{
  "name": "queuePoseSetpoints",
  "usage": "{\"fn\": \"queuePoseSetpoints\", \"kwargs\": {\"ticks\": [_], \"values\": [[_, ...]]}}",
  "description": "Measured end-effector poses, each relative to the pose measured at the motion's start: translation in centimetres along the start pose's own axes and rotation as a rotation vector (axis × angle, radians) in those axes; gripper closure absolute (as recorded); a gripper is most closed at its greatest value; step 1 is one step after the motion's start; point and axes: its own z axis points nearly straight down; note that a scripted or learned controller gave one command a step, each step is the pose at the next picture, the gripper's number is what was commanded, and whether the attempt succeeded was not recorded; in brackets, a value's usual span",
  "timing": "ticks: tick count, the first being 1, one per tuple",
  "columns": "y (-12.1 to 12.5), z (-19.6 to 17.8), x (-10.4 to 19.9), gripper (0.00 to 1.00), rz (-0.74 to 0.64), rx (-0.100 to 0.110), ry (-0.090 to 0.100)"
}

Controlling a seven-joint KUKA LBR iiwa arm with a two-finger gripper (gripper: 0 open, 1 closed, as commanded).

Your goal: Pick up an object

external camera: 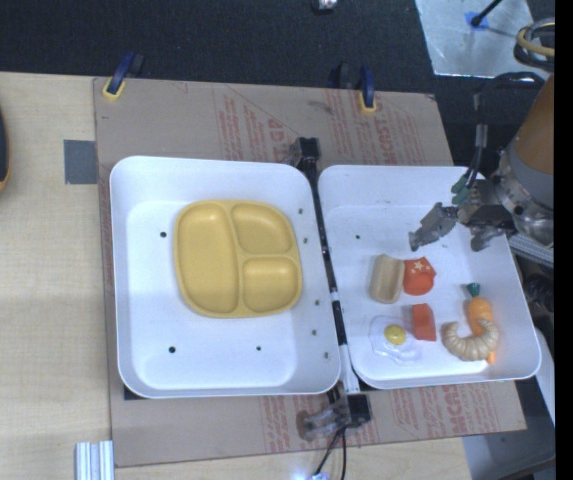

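gripper [458, 226]: jaws spread, nothing between them, poised over right bin [366, 193]
nearest: tomato [418, 276], bread roll [386, 278]

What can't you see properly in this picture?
- Claw: dark and small in the camera view; whether it is open or shut cannot be told.
- Arm: cut off by the right edge of the view.
- Shrimp and carrot: they look close together; touching or apart cannot be told.
- Egg: its white blends into the right bin, so its outline is unclear.
- Small shiny thing on the dark floor: too small to identify.
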Motion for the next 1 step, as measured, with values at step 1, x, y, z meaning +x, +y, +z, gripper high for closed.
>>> {"fn": "queuePoseSetpoints", "kwargs": {"ticks": [1], "values": [[2.58, 11.03, -4.34, 0.00, 0.002, 0.007, 0.000]]}}
